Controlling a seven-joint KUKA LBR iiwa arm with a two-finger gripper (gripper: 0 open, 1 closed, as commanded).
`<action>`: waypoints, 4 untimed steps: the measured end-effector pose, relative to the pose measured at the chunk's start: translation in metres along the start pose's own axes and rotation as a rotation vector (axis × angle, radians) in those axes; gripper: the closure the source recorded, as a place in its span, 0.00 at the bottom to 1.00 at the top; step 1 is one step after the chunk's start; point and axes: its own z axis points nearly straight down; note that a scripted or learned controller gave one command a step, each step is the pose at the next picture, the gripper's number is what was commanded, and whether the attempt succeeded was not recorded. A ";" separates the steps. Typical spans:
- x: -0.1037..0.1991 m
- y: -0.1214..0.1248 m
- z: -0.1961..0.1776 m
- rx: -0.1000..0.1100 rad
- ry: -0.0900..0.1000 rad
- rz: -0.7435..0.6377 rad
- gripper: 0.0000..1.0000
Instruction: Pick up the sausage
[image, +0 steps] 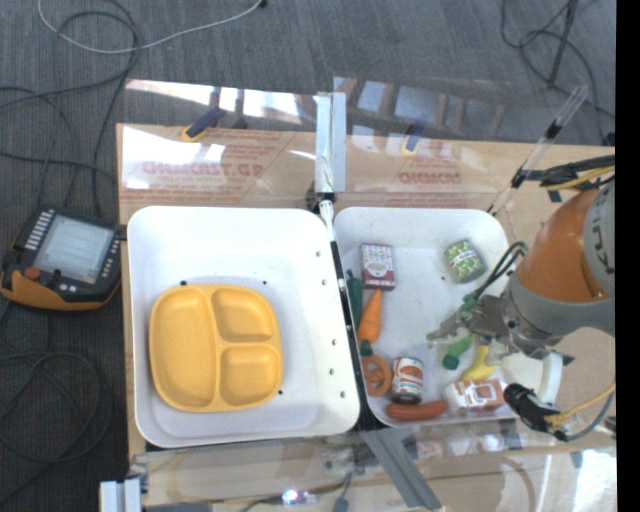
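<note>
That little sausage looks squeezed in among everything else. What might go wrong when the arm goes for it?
The sausage lies against the front wall of the right bin, so fingers may hit the wall. The can and the pretzel sit right beside it and might be knocked or grabbed by mistake. The gripper sits over other items further right, so it probably has to cross them.

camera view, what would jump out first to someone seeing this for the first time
The yellow divided tray in the left bin stands out first. Then the grey and orange arm reaching in from the right over the right bin, where small food items are scattered. Among them, the sausage lies along the near wall beside a small can.
</note>
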 end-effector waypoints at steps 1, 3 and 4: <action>0.041 -0.011 -0.003 -0.002 -0.001 -0.011 0.00; 0.092 -0.029 -0.053 -0.002 -0.003 -0.199 0.00; 0.041 -0.013 0.029 -0.007 -0.004 -0.253 0.00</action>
